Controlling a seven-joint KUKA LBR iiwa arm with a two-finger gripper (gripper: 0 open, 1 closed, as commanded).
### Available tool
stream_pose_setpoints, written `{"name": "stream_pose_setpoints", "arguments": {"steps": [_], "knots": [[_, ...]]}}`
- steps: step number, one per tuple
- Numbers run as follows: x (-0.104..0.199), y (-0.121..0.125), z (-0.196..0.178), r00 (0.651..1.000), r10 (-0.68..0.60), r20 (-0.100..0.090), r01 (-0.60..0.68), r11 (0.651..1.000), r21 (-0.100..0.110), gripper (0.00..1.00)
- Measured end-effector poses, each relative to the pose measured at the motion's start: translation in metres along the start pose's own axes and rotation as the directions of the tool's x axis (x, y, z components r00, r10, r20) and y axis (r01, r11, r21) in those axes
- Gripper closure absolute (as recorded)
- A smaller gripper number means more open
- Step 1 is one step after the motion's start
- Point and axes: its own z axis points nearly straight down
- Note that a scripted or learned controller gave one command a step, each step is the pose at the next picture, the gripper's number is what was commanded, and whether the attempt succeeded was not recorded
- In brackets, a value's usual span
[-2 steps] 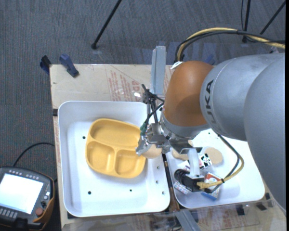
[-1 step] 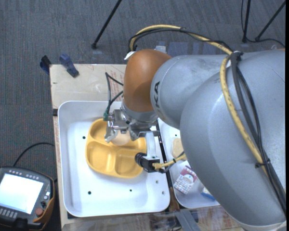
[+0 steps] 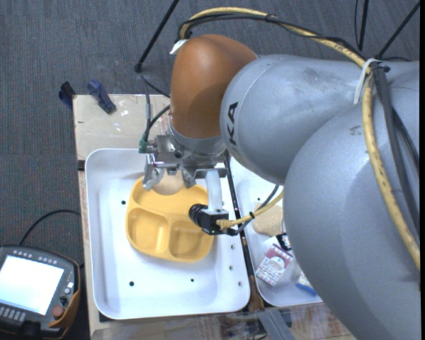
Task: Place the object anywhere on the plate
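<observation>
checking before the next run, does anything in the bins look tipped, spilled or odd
Nothing stands out. The yellow plate lies flat in the left bin, under the gripper. A small packet lies in the right bin.

Glossy yellow plastic plate, smooth white plastic bin, matt grey arm

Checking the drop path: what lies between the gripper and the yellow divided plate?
In the camera view, a pale rounded object sits under the gripper, over the yellow divided plate.

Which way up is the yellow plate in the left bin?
Right side up. The yellow plate lies flat in the left bin, its divided hollows facing the camera.
</observation>
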Motion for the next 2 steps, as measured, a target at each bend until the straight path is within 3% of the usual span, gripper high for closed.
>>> {"name": "stream_pose_setpoints", "arguments": {"steps": [1, 2], "knots": [[-0.001, -0.002, 0.005, 1.000, 0.000, 0.005, 0.000, 1.000, 0.009, 0.00], [0.035, 0.044, -0.208, 1.000, 0.003, 0.000, -0.003, 1.000, -0.004, 0.00]]}}
